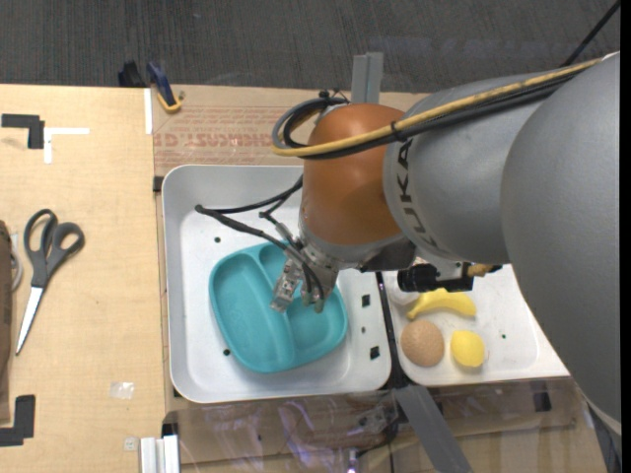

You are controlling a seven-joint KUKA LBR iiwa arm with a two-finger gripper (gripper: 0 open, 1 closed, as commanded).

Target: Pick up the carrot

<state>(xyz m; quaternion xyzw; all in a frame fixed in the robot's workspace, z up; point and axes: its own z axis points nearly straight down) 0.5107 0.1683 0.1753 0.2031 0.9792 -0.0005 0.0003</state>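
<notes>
Hanging over the teal divided dish (266, 323) in the left bin (182, 294), the gripper (301, 292) points its tips down toward the dish's right half, as if set to reach inside; whether it is open or shut cannot be told, and nothing can be made out in its hold. No carrot can be made out; the arm's orange band (350, 180) and grey body (532, 215) may hide it. In the right bin (523, 348), near its front edge, lie a banana (444, 304), a brown egg-like ball (422, 344) and a lemon (467, 349). Scissors (44, 254) rest near the table's (89, 363) left edge.
</notes>
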